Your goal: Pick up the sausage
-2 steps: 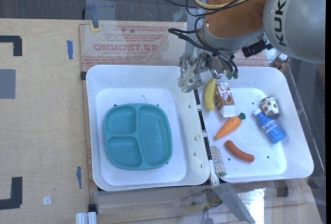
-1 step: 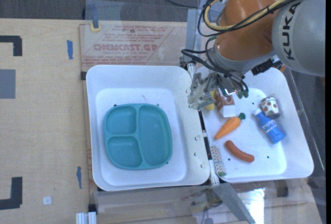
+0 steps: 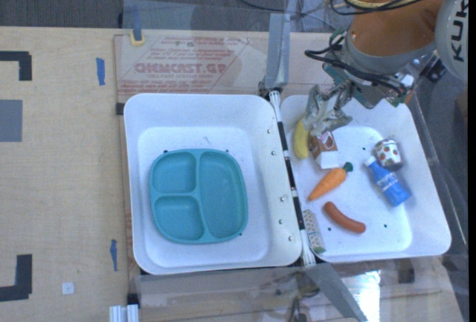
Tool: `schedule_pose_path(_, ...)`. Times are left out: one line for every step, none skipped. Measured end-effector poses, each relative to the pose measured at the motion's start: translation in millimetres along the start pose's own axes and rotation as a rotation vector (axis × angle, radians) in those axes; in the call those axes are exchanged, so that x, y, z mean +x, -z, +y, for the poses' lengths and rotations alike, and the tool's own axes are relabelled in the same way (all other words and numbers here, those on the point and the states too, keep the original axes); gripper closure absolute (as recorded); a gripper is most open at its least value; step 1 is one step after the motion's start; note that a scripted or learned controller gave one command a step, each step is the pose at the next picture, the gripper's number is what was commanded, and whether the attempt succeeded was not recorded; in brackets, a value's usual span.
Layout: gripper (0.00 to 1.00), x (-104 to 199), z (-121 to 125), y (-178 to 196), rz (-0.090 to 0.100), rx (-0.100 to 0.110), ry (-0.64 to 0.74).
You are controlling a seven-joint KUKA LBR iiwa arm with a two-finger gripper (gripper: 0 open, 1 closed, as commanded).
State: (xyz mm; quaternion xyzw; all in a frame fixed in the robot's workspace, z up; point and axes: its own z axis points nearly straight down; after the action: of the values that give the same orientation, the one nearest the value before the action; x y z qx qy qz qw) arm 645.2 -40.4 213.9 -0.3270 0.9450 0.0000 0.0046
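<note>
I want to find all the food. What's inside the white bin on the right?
The right bin holds a sausage, carrot, banana, blue bottle and a small brown-and-white block. The pincer covers part of the block and banana.

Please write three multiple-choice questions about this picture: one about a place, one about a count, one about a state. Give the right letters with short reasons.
1. Where does the reddish-brown sausage lie?
A. in the right white bin
B. on the teal plate
C. on the wooden bench

2. How many compartments has the teal plastic divided plate in the left white bin?
A. two
B. three
C. five

3. What is the state of the sausage?
A. lifted by the hand
B. lying flat on the bin floor, apart from the hand
C. standing upright

Answers: 1 A, it rests near the front of the right white bin, below the orange toy carrot. 2 B, the ridges divide it into three parts. 3 B, the hand is at the back of the bin, over the brown-and-white carton.
</note>
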Motion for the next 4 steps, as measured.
schedule_pose_path(1.00,-51.8,32.5,-28.6,-0.001,-0.001,0.114)
schedule_pose_path(1.00,-96.3,85.4,-28.7,-0.001,-0.002,0.347)
schedule_pose_path(1.00,-114.4,108.8,-42.4,0.001,-0.004,0.466)
schedule_pose_path(1.00,-126.2,124.5,-67.3,0.003,-0.007,0.599)
